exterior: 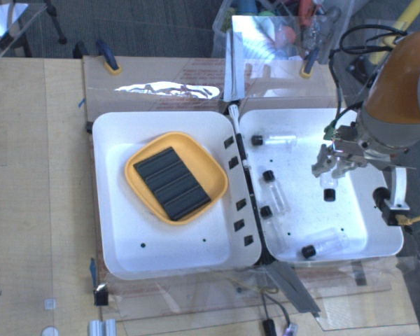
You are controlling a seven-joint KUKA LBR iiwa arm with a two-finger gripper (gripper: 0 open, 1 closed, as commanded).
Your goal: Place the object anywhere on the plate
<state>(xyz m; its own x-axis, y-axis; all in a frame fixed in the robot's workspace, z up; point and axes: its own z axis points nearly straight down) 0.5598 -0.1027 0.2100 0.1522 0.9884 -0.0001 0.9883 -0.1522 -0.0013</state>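
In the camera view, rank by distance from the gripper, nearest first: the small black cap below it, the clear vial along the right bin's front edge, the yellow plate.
1. Small black cap, just below the gripper.
2. Clear vial, right bin's front.
3. Yellow plate, left bin.

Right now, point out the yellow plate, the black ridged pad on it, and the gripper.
yellow plate (213, 176), camera view, bare rim at its right corner
black ridged pad (172, 183), camera view, middle of its top face
gripper (329, 168), camera view, between its fingertips, over the right bin
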